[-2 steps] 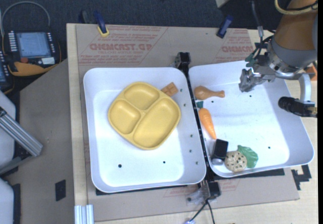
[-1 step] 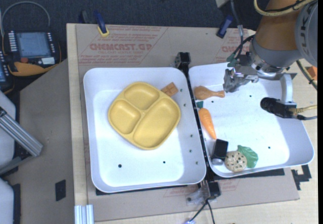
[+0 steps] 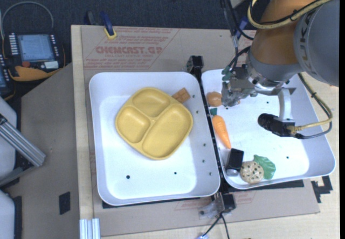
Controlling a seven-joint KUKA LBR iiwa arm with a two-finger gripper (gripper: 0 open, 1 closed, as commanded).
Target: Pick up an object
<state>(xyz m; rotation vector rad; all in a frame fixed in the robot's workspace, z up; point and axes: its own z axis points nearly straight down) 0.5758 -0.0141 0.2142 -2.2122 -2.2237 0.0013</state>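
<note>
Where the right bin [image 3: 318,165] comes nearest you, a cookie-like piece [image 3: 249,171] lies against a green leafy item [image 3: 265,165], with a small black block [image 3: 235,158] just beside them. Farther back you see the carrot [image 3: 220,131] along that bin's left wall and a tan rounded item [image 3: 214,98] beyond it, while the yellow divided plate [image 3: 154,122] sits in the left bin [image 3: 108,168], a small brown block [image 3: 181,95] at its far edge. The gripper [image 3: 233,92] hangs low just right of the tan item; you cannot tell how it is set.
</note>
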